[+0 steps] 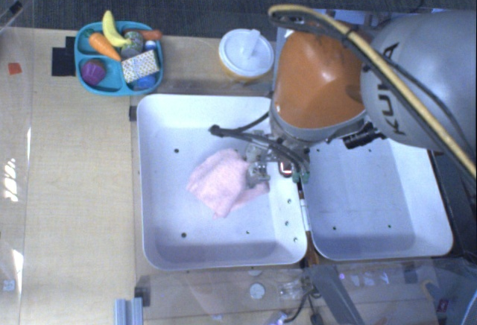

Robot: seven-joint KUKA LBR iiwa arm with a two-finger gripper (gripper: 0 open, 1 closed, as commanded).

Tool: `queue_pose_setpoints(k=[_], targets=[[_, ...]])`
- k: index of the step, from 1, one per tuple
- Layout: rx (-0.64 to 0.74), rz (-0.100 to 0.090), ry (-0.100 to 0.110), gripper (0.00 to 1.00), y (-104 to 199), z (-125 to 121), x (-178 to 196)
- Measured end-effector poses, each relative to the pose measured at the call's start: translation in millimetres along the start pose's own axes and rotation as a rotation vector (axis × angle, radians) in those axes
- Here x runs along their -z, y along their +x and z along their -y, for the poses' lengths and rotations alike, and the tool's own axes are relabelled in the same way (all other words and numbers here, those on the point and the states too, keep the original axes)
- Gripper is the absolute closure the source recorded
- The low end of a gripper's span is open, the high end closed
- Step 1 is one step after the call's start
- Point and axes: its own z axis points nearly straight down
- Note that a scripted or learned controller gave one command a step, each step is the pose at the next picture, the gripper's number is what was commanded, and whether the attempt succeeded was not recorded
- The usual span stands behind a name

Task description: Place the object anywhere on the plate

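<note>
A crumpled pink cloth lies in the middle of the left white bin. My gripper hangs low over the cloth's right edge, under the orange wrist band, and seems to touch it there. The arm's bulk hides the part of the cloth right below the gripper. The blue divided plate stands outside the bins at the far left, on the wooden bench. It carries a toy banana, a carrot, a purple piece and other small items.
A white lidded cup on a yellow base stands behind the left bin, near the arm. The right bin lies under the arm. A black block sits left of the plate.
</note>
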Motion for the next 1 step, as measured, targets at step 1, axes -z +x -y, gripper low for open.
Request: queue_pose_setpoints(k=[1], targets=[[0.000,0.001,0.000,0.00,-0.3,0.1,0.6]])
